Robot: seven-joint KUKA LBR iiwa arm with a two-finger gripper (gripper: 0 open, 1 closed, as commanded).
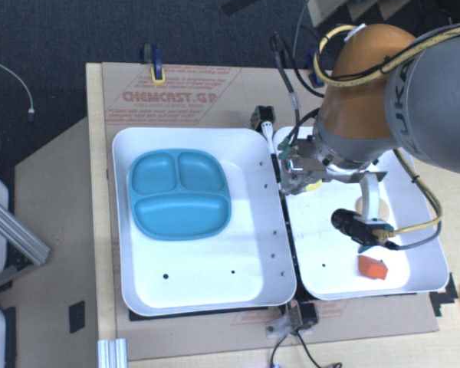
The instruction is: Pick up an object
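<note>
tabletop's right bin (322, 278) holds an orange block (372, 267), lying toward its near right corner from the gripper (299, 171); whether it is clenched, i cannot tell.

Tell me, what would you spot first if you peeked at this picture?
The big grey arm with its orange band stands out first, leaning in from the right over the right bin. Next is the bright blue divided plate, which lies in the far left part of the left bin. A small orange block sits near the right bin's front right corner.
</note>
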